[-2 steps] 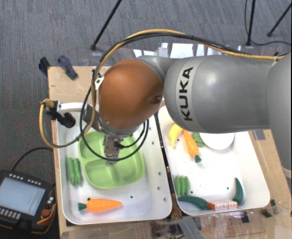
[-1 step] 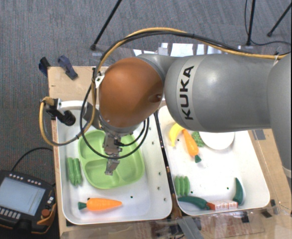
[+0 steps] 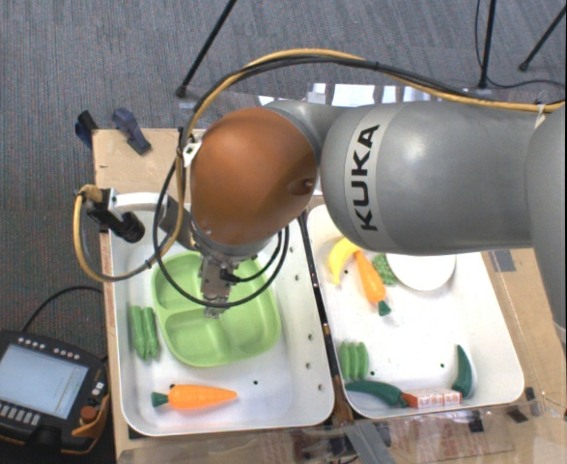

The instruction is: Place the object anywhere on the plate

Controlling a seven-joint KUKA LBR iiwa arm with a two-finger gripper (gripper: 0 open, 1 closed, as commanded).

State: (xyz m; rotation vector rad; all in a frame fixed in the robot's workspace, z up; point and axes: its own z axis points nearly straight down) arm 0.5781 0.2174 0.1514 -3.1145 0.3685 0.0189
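Two white bins sit side by side on the tabletop (image 3: 109, 158), and the task looks unfinished. Nearest the camera, along the front edge of the left bin (image 3: 283, 404), lies a toy carrot (image 3: 194, 396), clear of the plate; just behind it, by the bin's left wall, rests a green pea pod (image 3: 144, 332). Either could be the object meant, though the picture does not settle which. Behind the carrot, near the bin's middle, stands the green divided plate (image 3: 254, 332), and its visible compartments hold nothing. The claw (image 3: 214, 303) hangs over the plate's centre, at or just above the surface; whether it is open or closed cannot be told from this slant, and any small thing in it may be hidden. The right bin (image 3: 496, 365) carries other toy food, well apart. Placing an object on the plate appears still to be done.
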